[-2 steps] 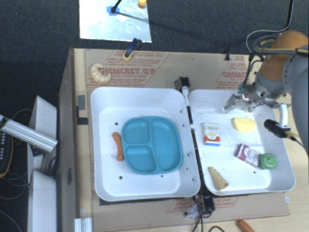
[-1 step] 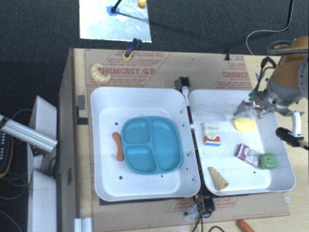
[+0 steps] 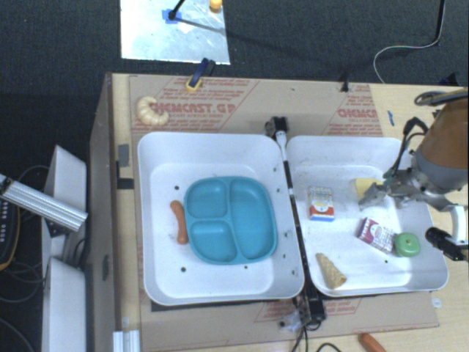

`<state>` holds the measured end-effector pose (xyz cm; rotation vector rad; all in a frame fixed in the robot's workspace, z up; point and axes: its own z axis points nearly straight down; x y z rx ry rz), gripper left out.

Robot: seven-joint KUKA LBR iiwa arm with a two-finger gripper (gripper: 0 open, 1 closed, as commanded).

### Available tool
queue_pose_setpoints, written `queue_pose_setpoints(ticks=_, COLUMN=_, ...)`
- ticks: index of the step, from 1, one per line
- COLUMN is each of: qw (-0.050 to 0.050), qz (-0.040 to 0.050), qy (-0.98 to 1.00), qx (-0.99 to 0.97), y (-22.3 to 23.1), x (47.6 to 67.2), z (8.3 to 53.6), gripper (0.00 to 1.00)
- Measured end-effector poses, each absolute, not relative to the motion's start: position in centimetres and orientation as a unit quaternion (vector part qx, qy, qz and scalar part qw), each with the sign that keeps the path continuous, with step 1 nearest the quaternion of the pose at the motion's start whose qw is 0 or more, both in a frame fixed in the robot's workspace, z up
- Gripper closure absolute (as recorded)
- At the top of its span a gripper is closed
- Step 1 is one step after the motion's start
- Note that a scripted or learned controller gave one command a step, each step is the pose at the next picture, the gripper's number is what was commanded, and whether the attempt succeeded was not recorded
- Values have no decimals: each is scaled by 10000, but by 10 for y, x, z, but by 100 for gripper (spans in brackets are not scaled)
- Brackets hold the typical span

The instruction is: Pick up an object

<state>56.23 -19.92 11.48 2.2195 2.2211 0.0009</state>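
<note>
- Arm (image 3: 447,149) enters from the right, orange band above grey wrist, over the right bin (image 3: 344,149).
- Hand (image 3: 375,193) sits low over that bin's right part, dark fingers pointing left; whether they are spread or pressed together I cannot tell (too dark and small), and nothing is seen between them.
- Yellow piece (image 3: 364,186) lies just beside the fingertips, at their upper left; contact unclear.
- Carton (image 3: 321,203), white with a red base, lies near the bin's middle left, well apart from the hand.
- Maroon pack (image 3: 376,235) lies below the hand, tilted; a green round thing (image 3: 407,245) touches or nearly touches its right end.
- Tan cone (image 3: 330,270) lies near the front wall, tip toward upper left.
- Left bin (image 3: 157,196) holds a blue tray (image 3: 230,219) with three compartments, slightly turned.
- Sausage (image 3: 179,221), orange-brown, lies just left of the tray, running front to back.
- Desk (image 3: 308,101) behind the bins: a pale curled thing (image 3: 151,110) at back left, a blue and yellow clip (image 3: 199,74) at the back edge.
- Orange stick (image 3: 372,341) at the desk's front edge, partly cut off.
- Shiny sheet (image 3: 172,20) on the dark floor beyond, with a small yellow ball (image 3: 215,4) on it.
</note>
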Motion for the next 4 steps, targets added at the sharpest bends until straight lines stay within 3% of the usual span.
queue_pose_setpoints(ticks=1, qw=13, qz=6, qy=7072, qx=7070, y=-180, x=512, z=98, gripper=0)
queue_pose_setpoints(ticks=2, qw=-1, qz=3, qy=7078, qx=7064, y=-171, x=516, z=84, gripper=0)
queue_pose_setpoints(ticks=3, qw=12, qz=11, qy=7081, qx=7062, y=-171, x=517, z=95, gripper=100)
queue_pose_setpoints(ticks=4, qw=9, qz=13, qy=7084, qx=7058, y=-80, x=519, z=185, gripper=100)
